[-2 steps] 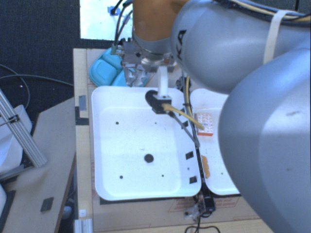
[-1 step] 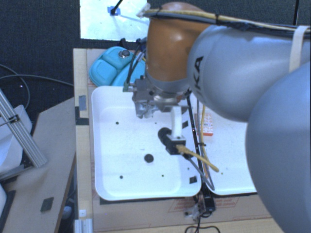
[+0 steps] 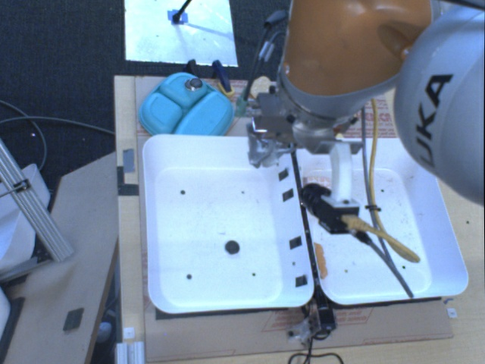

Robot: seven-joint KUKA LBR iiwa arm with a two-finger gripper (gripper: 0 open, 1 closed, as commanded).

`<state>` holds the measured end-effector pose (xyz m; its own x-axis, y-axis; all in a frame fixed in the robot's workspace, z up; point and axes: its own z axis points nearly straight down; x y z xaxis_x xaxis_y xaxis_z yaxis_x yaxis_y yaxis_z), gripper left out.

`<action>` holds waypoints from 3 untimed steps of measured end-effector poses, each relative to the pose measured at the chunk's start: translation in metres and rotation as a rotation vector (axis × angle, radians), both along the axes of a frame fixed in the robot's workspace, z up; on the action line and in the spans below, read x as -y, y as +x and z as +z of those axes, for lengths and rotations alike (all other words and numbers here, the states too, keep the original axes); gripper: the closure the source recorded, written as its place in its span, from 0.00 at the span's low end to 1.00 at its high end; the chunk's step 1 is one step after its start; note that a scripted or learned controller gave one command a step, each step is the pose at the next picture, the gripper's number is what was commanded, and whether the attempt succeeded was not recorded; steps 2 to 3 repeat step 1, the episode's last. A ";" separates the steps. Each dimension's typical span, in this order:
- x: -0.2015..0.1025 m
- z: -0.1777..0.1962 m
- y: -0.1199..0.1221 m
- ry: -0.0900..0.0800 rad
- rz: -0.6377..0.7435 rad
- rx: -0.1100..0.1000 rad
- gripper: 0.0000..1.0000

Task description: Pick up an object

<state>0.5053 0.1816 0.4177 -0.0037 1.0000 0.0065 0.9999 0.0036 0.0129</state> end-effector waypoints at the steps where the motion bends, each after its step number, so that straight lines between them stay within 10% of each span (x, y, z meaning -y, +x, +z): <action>1: 0.071 0.093 0.019 -0.005 -0.009 0.002 1.00; 3: 0.071 0.093 0.019 -0.005 -0.009 0.002 1.00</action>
